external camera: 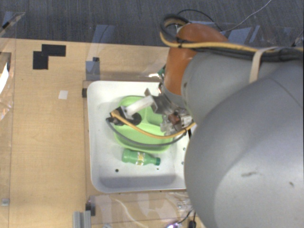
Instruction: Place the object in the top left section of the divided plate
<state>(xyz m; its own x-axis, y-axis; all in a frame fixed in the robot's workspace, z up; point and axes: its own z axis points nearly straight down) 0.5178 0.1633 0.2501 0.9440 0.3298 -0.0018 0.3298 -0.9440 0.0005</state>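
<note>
1. My hand [171, 120] hangs over the right part of the green divided plate [135, 137]. My own wrist covers it, so I cannot tell whether it is apart or together, and I see nothing held in it.
2. The green bottle [140, 158], which I take to be the object, lies on its side on the floor of the white bin [102, 127], just beside the plate's near rim.
3. To do this well, I should come down on the bottle's middle, across its length, because a round body may roll away from a glancing touch.
4. I should then lift it clear of the rim before carrying it to the top left section, which my wrist partly hides.
5. The bin's near wall is close to the bottle and leaves little room on that side.
6. On the bench [47, 127], a black L-shaped mark [47, 56] lies well apart and hinders nothing.
</note>
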